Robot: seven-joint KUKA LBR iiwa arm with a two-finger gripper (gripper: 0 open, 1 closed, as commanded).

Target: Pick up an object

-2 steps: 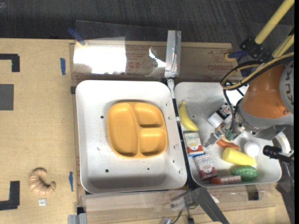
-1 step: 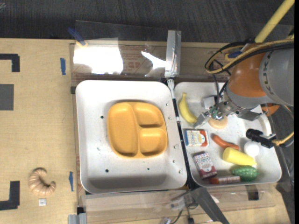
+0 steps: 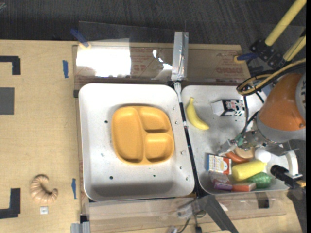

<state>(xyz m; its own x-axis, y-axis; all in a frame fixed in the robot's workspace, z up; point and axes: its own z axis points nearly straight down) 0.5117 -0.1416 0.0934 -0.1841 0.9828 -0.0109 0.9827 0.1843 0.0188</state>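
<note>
On the far left, a croissant (image 3: 43, 188) lies on the bare desk (image 3: 39, 130), well apart from both bins. The left bin (image 3: 92, 101) holds a yellow tray (image 3: 142, 133) with three compartments, all bare. Past the divider, the right bin (image 3: 204, 93) carries the likely targets: a banana (image 3: 196, 115) near its upper left, a small dark-and-white packet (image 3: 228, 107) beside it, and a crowded heap along the near edge, with a carton (image 3: 218, 164), a yellow block (image 3: 249, 169), something green (image 3: 260, 179) and a reddish piece (image 3: 236, 156) pressed together.

The arm (image 3: 286, 106) hangs over the right bin's right side, and the hand (image 3: 243, 141) sits low, just above the heap. Whether it is clenched or released cannot be told, and nothing is seen grasped. This looks like the approach, with the pick not yet made. The next move probably calls for settling on one item in tight clutter; neighbours may foul the grasp.

The desk is plain board with blue and black tape marks; dark floor lies beyond, and yellow poles (image 3: 286, 16) stand at upper right.
</note>
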